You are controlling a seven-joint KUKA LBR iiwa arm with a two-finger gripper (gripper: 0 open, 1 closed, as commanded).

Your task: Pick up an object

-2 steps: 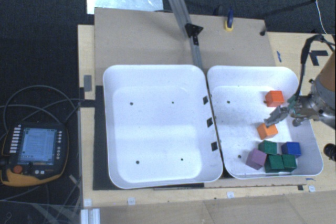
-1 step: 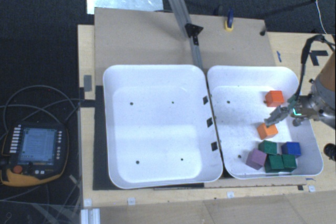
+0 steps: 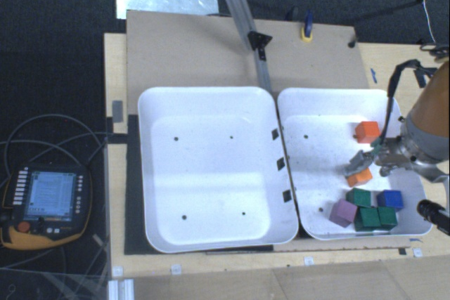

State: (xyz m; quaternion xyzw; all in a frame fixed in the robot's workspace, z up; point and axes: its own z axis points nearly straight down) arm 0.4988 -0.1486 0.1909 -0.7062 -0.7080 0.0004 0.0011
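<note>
Over the right bin (image 3: pixel 309 124), the end effector (image 3: pixel 360 166) hangs low from the grey arm entering at the right, just above a small orange block (image 3: pixel 359 178) that peeks out beneath it; whether it is released or clenched I cannot tell. Another orange block (image 3: pixel 366 131) lies apart toward the back, while a purple block (image 3: pixel 343 211), green blocks (image 3: pixel 368 217) and a blue block (image 3: pixel 390 199) cluster near the front wall, and the left bin (image 3: pixel 211 172) sits alongside on the desk (image 3: pixel 211 31).

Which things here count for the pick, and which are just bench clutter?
For the job: gripper; orange block and a second orange block by the gripper; purple block; green blocks; blue block; right bin.

Lying about: left bin; teach pendant; yellow clamp.
</note>
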